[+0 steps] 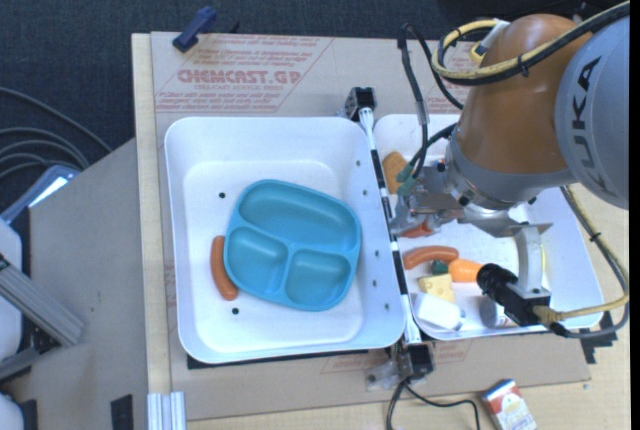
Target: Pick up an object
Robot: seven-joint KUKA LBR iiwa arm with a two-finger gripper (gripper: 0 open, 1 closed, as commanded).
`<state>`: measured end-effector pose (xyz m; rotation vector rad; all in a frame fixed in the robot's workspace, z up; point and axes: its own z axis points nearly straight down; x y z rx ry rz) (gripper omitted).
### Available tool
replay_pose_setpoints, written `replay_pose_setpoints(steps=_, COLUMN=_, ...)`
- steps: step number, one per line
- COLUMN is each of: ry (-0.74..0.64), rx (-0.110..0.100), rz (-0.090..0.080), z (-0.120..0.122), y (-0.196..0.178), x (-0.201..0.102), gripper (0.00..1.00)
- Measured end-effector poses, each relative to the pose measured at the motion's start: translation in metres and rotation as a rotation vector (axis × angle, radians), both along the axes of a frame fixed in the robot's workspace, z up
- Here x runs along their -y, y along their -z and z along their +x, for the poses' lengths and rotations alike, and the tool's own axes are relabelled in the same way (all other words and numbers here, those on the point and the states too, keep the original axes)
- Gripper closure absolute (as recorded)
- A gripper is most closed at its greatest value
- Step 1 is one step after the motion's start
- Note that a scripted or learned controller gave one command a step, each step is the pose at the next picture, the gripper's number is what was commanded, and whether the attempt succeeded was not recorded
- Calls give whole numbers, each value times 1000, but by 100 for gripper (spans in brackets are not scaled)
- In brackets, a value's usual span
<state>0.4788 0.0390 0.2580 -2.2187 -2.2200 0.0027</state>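
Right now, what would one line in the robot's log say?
arm: over right bin | gripper: above toy food | left bin: blue tray, sausage

From my station, both bins [190, 218] read as smooth white plastic with a soft sheen. Left of the gripper [420, 208], the blue divided tray [292, 243] looks like matt moulded plastic. The worktop [250, 73] beyond it appears as printed brown cardboard, matt.
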Motion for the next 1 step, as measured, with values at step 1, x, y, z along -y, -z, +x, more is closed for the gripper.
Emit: replay_pose_setpoints(steps=1, ry=1, rx=3, rz=-1, z=1, y=-78, x=66, gripper=100)
